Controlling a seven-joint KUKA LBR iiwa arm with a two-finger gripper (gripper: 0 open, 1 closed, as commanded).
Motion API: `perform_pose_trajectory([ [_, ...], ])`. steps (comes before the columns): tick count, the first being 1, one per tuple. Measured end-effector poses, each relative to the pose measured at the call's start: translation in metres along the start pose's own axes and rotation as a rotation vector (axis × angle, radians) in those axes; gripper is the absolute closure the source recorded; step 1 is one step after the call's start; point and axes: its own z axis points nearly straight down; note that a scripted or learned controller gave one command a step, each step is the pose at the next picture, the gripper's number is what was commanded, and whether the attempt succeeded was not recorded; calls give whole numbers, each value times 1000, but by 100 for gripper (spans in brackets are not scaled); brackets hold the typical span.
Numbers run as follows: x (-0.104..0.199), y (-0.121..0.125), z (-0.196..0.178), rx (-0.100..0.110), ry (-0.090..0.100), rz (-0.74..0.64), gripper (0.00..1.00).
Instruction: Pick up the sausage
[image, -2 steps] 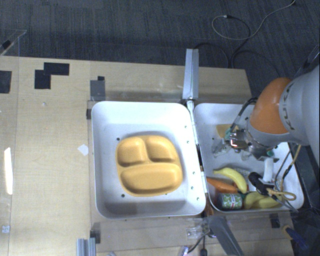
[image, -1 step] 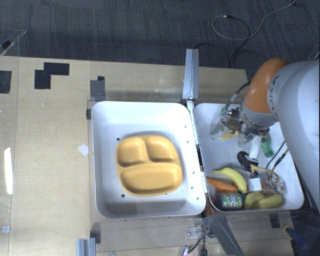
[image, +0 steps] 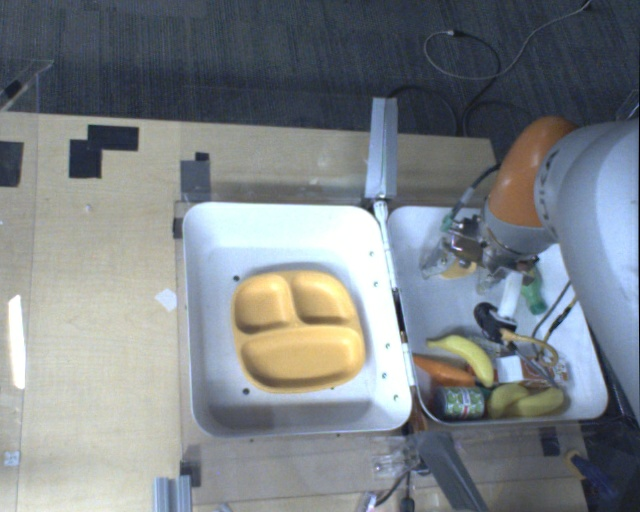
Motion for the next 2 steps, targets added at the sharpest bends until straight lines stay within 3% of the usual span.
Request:
perform_pose_trajectory([
  [1,26,-18,-98,5,0,-125,0],
  [2,4,30,-1,3,-1,-190,0],
])
